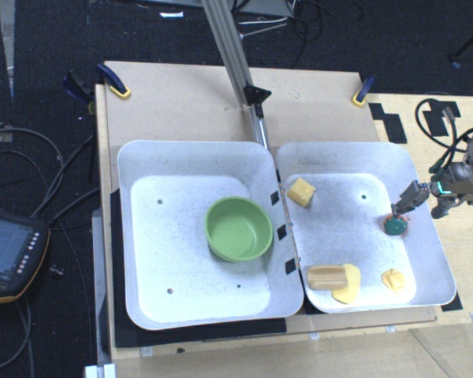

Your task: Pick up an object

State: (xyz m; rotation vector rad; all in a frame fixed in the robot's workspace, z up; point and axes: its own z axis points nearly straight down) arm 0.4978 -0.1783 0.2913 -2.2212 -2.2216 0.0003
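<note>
Wooden worktop [315, 93] holds two white bins; claw [406, 203], fingers apart, hovers just above a small teal object [395, 226] in the right bin [339, 164].

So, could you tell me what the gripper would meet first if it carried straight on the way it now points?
Probably the small green object. The gripper slants down and to the view's left from the right bin's right side, and its tip is just above that object; from this single view, depth is uncertain.
</note>
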